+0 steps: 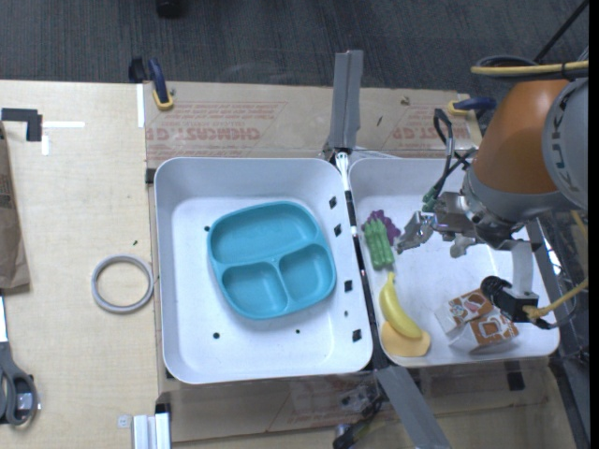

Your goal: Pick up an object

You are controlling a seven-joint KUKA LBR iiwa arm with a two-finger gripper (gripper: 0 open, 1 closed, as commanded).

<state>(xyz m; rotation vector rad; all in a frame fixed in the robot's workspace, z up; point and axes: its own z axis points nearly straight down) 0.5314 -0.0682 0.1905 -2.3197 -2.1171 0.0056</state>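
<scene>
one end effector [418, 234], above right bin [449, 178]

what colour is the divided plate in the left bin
The divided plate is light blue all over, seen plainly in the camera view, lying in the left bin.

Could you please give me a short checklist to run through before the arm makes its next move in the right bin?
1. Hand over the right bin: ok.
2. Hand free of any object: ok, nothing sits between its fingers.
3. Target close by: ok, the green item lies just left of the hand.
4. Banana clear of the green item: cannot tell, their ends look near each other.
5. Small carton away from the hand: ok, it lies in the near right corner.
6. Blue tray out of the way: ok, it lies in the left bin.
</scene>
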